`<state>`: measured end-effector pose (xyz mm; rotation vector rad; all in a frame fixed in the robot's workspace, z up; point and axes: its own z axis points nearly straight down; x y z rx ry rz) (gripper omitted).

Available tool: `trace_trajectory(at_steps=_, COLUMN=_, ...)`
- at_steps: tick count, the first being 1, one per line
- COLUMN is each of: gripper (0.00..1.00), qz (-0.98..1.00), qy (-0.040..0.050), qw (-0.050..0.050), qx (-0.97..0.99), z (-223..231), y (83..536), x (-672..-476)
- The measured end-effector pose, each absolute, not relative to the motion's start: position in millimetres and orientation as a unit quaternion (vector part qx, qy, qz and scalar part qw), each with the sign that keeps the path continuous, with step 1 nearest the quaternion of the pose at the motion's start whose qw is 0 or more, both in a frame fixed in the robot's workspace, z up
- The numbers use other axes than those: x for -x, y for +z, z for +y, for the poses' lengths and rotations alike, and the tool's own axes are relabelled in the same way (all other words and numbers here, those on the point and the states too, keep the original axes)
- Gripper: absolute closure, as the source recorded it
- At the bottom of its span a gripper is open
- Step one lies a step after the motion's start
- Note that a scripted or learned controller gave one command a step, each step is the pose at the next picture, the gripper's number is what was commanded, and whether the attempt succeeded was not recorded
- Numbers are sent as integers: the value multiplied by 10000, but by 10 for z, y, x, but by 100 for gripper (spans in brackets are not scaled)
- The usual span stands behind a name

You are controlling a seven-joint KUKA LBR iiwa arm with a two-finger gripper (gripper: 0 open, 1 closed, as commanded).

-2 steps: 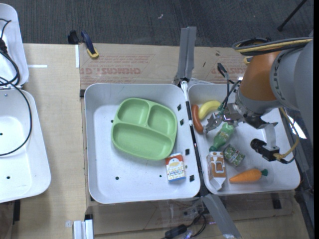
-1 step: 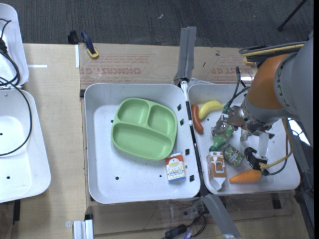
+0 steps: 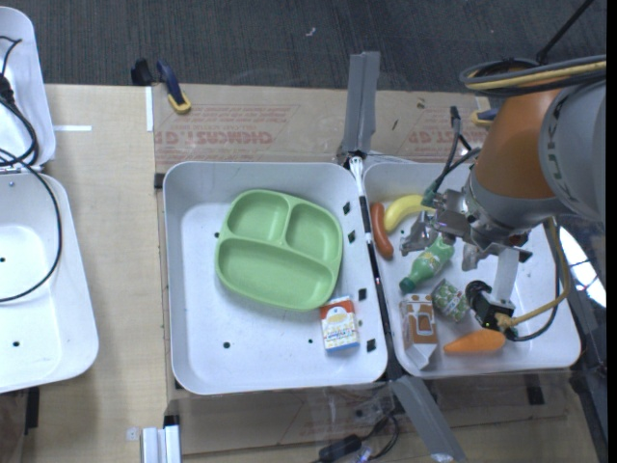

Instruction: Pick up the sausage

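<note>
- At the bottom of the frame, cables and a metal bracket (image 3: pixel 159 442) below the bench are partly cut off and hard to make out.
- The right bin (image 3: pixel 554 350) holds a carrot (image 3: pixel 474 342), a brown carton (image 3: pixel 419 324), a green ball-like item (image 3: pixel 449 300) and a green bottle (image 3: pixel 427 265); the arm (image 3: pixel 525 152) covers much of this bin.
- The gripper (image 3: pixel 422 231) hangs over the bottle; whether its jaws are released or clenched I cannot tell.
- The sausage (image 3: pixel 382 230), red, lies against the right bin's left wall, just beside a banana (image 3: pixel 402 210), apart from the gripper.
- The left bin (image 3: pixel 193 287) holds a green divided plate (image 3: pixel 280 249) and a small juice box (image 3: pixel 339 327).
- At upper frame: cardboard-covered bench (image 3: pixel 251 123), a blue clamp (image 3: pixel 174 90), then dark carpet (image 3: pixel 241 17).
</note>
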<state>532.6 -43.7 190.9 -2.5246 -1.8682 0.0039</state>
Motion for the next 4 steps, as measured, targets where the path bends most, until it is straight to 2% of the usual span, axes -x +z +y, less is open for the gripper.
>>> trace_trajectory(at_steps=1, gripper=0, qz=-5567, qy=22, qw=12, qx=8307, z=-498, y=1921, x=-5167)
trace_trajectory(at_steps=2, gripper=0, qz=-5590, qy=23, qw=7, qx=8292, z=-26, y=1899, x=-5320)
trace_trajectory(at_steps=3, gripper=0, qz=-5626, qy=23, qw=-2, qx=8267, z=129, y=1905, x=-6077)
trace_trajectory(at_steps=4, gripper=100, qz=-5640, qy=46, qw=-2, qx=8257, z=129, y=1983, x=-6075)
